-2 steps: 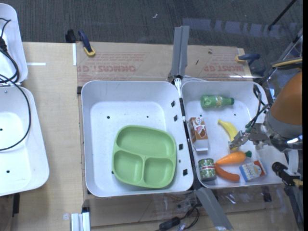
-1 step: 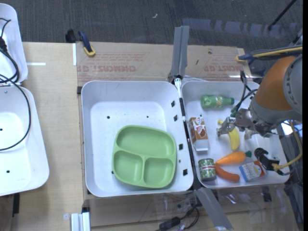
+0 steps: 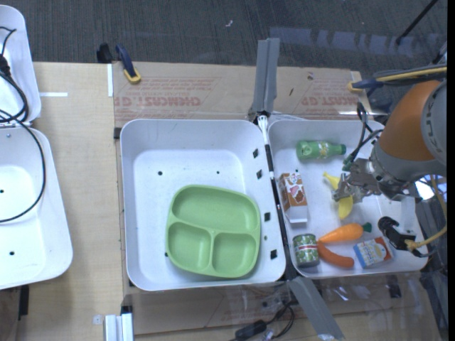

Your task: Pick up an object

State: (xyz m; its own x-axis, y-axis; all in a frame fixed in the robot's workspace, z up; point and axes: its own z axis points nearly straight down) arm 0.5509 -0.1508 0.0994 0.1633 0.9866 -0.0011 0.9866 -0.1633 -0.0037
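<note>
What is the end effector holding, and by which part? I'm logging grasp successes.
It cannot be told: the end effector sits right over the yellow banana in the right bin, but no grip is visible.

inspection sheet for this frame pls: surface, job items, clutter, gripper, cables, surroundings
Surface: two white bins side by side; left bin, right bin.
Job's things: right bin holds green bottle, carton, banana, carrot, can, small pouch.
Clutter: green divided tray in left bin.
Grippers: gripper low over the banana; finger state unclear.
Cables: black cable at far left.
Surroundings: cardboard sheet under bins.
</note>
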